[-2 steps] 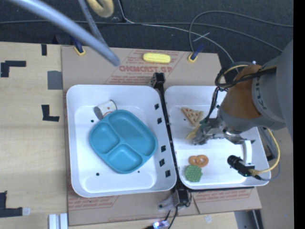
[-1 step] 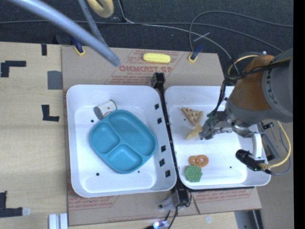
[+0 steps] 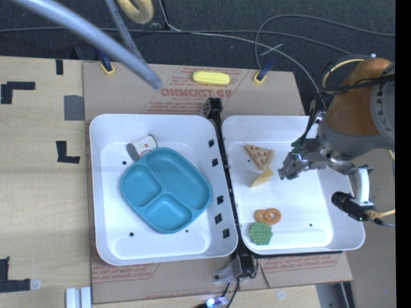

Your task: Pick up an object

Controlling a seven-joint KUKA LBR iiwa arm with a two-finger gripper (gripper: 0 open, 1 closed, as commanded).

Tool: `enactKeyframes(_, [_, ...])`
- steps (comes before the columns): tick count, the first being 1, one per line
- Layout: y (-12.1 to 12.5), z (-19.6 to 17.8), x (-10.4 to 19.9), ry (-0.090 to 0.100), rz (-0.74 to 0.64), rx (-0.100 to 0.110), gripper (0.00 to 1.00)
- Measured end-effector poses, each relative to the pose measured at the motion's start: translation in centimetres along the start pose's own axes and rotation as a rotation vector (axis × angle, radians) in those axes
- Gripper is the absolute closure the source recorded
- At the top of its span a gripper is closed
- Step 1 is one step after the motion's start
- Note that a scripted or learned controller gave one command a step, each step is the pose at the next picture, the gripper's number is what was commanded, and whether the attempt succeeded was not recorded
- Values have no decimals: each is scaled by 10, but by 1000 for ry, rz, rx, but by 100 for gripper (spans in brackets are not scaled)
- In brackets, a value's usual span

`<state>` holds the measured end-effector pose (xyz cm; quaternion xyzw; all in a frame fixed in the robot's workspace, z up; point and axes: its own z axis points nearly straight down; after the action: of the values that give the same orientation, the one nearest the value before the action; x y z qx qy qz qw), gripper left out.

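The right bin (image 3: 321,236) holds a waffle-patterned wedge (image 3: 259,154), a pale yellow cheese-like wedge (image 3: 261,179), a small pretzel (image 3: 268,216) and a green bumpy ball (image 3: 260,234). My gripper (image 3: 290,170) hangs over the right bin's middle, just right of the pale wedge and the waffle wedge. Its dark tip points down and left. Nothing shows between its fingers.
The left bin (image 3: 106,236) holds a blue divided tray (image 3: 166,189) and a small white cup (image 3: 142,147) lying on its side. A yellow corn-like toy (image 3: 210,78) lies on the cardboard behind the bins. The arm's orange band (image 3: 359,101) bulks at the right.
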<state>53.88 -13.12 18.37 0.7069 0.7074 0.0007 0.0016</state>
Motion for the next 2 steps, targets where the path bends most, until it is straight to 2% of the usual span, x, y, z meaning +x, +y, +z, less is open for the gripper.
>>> enactKeyframes(1, [1,-35,0,0,-1,1,100])
enactKeyframes(2, [4,-45,60,3,-7,3,100])
